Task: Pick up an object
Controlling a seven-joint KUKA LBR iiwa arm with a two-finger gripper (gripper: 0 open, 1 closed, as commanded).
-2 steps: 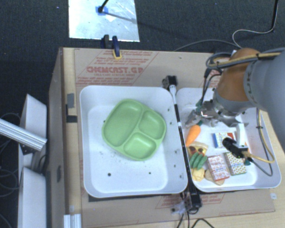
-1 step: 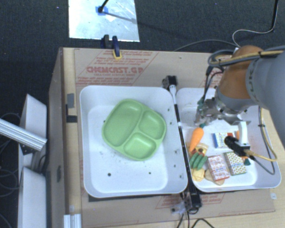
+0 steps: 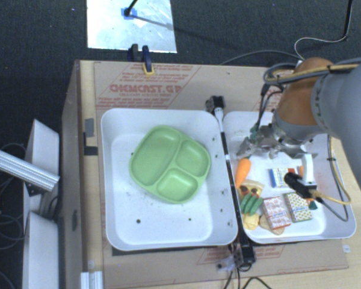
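My gripper (image 3: 262, 144) hangs low over the back left part of the right bin (image 3: 343, 221), under the grey wrist with its orange band. Just in front of it lies an orange carrot (image 3: 243, 170), close to the bin's left wall. Further forward are a pizza-like slice (image 3: 251, 190), a green toy (image 3: 251, 205) and a yellow piece (image 3: 250, 221). A reddish box (image 3: 275, 212) and a green-patterned box (image 3: 297, 206) lie side by side near the front. A small white and blue box (image 3: 278, 177) sits in the middle. I see nothing held in the gripper.
The left bin (image 3: 117, 221) holds a light green divided plate (image 3: 170, 163), set slightly askew. A ridge (image 3: 227, 161) between the two bins runs just left of the carrot. The arm covers the right bin's back right part.
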